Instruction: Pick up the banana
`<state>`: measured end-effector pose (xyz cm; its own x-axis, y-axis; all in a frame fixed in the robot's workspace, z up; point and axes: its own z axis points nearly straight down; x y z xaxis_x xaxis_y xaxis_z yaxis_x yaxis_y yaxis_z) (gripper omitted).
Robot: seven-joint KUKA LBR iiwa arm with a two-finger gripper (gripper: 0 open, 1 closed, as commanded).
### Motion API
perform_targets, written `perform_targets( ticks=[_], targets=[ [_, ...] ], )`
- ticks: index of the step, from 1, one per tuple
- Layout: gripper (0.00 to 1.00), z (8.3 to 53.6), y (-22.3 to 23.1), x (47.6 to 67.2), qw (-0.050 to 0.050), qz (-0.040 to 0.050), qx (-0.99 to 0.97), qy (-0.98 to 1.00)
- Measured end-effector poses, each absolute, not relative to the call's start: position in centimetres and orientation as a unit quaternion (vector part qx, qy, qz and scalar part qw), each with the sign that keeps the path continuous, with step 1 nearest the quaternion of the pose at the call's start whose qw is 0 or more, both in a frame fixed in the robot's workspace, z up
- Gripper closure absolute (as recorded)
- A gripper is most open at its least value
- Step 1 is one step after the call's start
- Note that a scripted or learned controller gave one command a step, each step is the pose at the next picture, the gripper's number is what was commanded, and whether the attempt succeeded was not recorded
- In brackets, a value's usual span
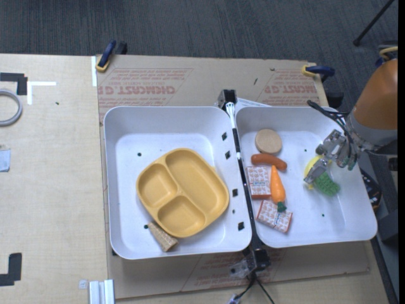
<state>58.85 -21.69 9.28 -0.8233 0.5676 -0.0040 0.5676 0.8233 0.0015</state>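
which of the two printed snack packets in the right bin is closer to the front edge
The packet lying tilted below the carrot's green tip; the other packet sits farther back, left of the carrot.

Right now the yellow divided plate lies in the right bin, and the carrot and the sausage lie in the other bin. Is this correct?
Not quite. The camera view shows the yellow divided plate in the left bin, not the right one. The carrot and the sausage do lie in the other bin, the right bin.
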Motion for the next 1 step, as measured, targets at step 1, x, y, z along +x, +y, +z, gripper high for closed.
perform_targets(
  ticks=[1],
  targets=[
    [0.00, 9.31, -18.27, 61.73, 0.003, 0.0001, 0.197, 0.980]
  ],
)
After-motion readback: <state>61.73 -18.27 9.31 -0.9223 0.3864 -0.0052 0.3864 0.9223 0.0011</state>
